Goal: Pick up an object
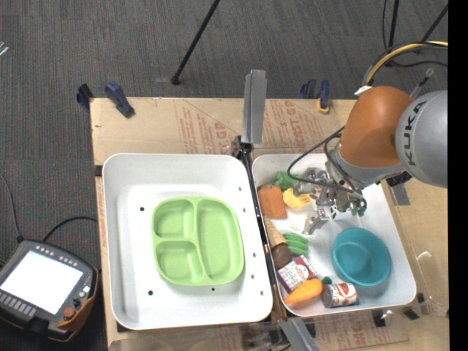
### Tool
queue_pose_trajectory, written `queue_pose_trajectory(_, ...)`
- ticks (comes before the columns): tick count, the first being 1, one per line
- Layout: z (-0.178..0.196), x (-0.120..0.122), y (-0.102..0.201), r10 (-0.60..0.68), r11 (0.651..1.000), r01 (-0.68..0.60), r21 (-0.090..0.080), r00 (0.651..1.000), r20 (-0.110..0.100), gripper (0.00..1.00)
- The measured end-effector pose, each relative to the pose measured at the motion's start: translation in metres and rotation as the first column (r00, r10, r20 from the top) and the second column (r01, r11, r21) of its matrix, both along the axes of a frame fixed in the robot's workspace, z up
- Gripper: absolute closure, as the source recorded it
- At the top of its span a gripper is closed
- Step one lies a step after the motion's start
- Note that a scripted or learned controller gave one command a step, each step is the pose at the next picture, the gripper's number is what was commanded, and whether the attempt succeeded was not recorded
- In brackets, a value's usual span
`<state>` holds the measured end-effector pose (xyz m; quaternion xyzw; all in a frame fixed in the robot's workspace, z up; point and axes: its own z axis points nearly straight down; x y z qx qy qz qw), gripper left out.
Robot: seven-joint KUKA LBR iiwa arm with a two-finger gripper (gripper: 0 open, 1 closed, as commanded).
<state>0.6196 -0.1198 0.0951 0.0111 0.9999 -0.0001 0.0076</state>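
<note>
My gripper [322, 214] hangs over the middle of the right bin [391, 218], under the orange wrist band. Its fingers stand open with nothing between them. Just to its left lie a yellow toy [296, 198] and an orange bread-like piece [270, 202]. A teal bowl [360, 258] sits below and to the right of the gripper. Small green toy food [296, 241] lies just below it. Along the bin's left and front lie an ice cream cone [274, 234], a printed packet [294, 275], a carrot [305, 291] and a small can [338, 295].
The left bin [124, 196] holds a green divided plate [197, 241]. A grey upright post [254, 112] stands behind the joint between the bins. A green leafy piece [284, 179] lies at the right bin's back left. A teach pendant [44, 284] rests off the bench at lower left.
</note>
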Motion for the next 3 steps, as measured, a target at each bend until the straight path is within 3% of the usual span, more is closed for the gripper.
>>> queue_pose_trajectory(1,-0.004,0.025,0.024,-0.005,1.0,0.005,0.001,1.0,-0.007,0.0)
queue_pose_trajectory(2,-0.007,0.021,0.033,-0.179,0.984,0.179,0.002,0.984,-0.015,0.0)
queue_pose_trajectory(3,0.008,0.024,0.034,-0.173,0.985,0.173,0.002,0.985,-0.006,1.0)
